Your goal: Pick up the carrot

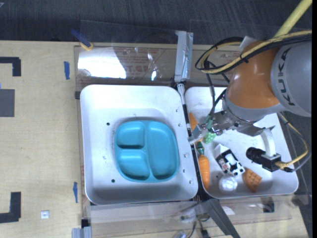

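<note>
Still approach phase: carrot (203, 169) lies in the right bin (290, 180), just below the fingers (205, 131). Can't tell if fingers are apart. Next: descend, straddle it.

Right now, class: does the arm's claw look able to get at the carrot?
Probably yes: the carrot lies uncovered along the right bin's left wall, just below the claw. That wall may crowd the grasp.

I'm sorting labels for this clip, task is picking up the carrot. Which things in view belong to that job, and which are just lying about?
Belongs to the job:
- carrot, by the right bin's left wall
- end effector, above the carrot

Lying about:
- blue divided plate in the left bin
- black-and-white toy
- waffle-textured orange piece
- pale round item
</note>
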Robot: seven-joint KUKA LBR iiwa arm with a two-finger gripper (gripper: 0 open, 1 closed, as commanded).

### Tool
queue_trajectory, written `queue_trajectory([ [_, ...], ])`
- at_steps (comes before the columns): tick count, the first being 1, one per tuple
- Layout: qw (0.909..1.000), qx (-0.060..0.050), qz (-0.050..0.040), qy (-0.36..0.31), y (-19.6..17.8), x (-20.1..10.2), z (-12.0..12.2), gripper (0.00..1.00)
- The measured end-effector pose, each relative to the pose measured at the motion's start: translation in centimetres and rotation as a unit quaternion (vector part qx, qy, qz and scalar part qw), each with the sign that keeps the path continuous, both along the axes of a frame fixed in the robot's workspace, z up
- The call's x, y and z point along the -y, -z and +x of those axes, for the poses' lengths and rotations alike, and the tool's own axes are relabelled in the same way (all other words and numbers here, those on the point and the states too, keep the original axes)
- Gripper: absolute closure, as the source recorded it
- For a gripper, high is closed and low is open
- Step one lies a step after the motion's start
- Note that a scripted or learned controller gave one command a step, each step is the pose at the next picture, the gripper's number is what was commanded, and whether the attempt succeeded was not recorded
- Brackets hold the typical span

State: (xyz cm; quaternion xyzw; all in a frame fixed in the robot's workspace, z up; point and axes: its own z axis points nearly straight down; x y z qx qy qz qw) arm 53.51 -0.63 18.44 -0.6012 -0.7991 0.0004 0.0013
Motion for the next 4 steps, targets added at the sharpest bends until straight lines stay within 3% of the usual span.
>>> queue_trajectory([
  [1, 0.9897, 0.004, -0.0007, -0.143, -0.1, 0.9, 6.1, 0.0],
  [2, 0.9546, 0.004, -0.0013, -0.298, -0.1, 2.6, 9.2, 0.0],
  [3, 0.9939, 0.003, -0.0001, -0.11, -0.1, -4.5, 10.3, 0.0],
  [4, 0.9583, 0.002, -0.0003, -0.286, -0.1, -2.2, 9.3, 0.0],
])
